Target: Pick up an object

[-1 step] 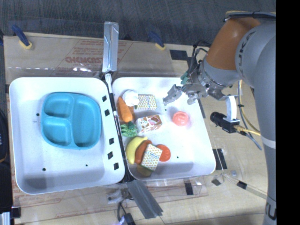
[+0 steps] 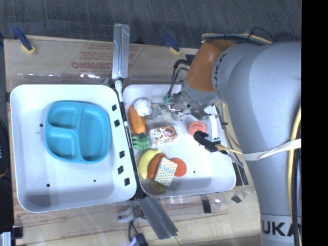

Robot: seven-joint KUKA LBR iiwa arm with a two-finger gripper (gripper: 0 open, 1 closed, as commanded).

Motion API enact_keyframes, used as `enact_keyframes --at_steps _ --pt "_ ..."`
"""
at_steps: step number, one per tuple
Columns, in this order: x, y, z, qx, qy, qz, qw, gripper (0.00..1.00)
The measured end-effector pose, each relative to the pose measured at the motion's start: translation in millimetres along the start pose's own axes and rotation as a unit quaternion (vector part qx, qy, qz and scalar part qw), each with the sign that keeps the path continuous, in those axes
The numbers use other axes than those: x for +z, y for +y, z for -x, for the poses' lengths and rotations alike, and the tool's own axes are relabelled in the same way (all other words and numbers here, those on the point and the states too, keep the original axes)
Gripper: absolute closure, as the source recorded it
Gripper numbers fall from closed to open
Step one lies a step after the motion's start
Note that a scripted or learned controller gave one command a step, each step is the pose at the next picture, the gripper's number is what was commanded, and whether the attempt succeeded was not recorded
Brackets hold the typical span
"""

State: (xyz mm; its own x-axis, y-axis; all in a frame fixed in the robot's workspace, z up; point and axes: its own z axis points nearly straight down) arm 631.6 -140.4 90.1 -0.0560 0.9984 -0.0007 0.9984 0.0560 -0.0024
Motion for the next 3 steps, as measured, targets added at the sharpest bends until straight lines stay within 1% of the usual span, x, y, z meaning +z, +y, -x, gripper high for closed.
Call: enact_keyframes --at_steps 1,2,3 --pt "-6 -1 0 -0.002 0.0 -0.003 1.0 1.0" --pt "-6 -1 0 -0.002 0.0 -0.003 1.0 0.0" --pt "1 -61 -27 0.023 0.001 -0.002 0.9997 0.0"
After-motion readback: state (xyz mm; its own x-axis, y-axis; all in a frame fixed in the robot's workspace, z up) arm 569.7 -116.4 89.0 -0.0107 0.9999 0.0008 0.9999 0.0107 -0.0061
